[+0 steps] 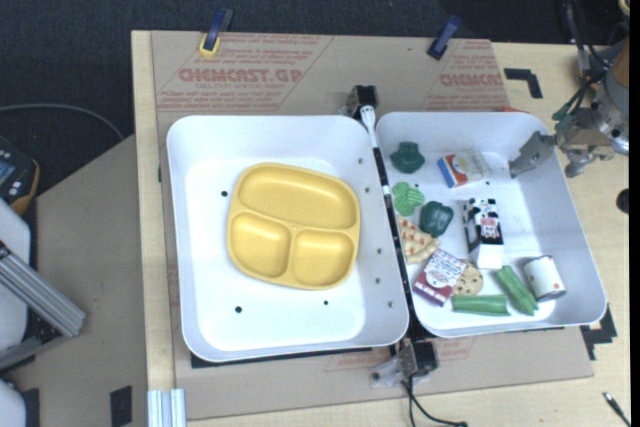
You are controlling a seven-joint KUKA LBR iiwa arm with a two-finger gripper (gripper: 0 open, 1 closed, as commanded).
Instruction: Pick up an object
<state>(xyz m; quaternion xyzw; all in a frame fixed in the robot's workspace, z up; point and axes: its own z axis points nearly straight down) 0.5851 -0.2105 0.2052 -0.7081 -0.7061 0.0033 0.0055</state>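
The gripper [545, 153] hung at the right bin's [585, 245] far edge, fingers spread and empty, toys [470, 255] heaped below untouched, so this looked like the approach, needing a descent onto one piece.
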